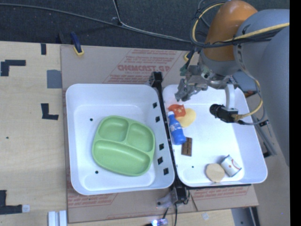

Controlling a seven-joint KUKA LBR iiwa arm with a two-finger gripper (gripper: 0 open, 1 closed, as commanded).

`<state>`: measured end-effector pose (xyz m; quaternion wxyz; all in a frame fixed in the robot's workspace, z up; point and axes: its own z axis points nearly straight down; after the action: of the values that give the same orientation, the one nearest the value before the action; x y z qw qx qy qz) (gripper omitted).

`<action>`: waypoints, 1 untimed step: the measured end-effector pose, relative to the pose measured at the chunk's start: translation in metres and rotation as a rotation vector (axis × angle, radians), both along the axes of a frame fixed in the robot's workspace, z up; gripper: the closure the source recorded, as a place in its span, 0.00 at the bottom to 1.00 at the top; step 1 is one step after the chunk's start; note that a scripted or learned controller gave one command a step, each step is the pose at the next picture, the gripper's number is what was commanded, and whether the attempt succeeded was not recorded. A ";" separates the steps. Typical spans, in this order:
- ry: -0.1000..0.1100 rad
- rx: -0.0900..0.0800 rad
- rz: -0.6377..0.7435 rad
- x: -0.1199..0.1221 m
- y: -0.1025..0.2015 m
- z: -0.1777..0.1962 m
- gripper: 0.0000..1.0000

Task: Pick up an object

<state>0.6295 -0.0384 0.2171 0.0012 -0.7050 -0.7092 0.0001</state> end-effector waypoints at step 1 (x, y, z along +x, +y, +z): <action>-0.001 0.000 0.002 0.002 0.058 0.011 1.00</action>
<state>0.6312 0.0199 0.2278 0.0009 -0.7044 -0.7098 -0.0005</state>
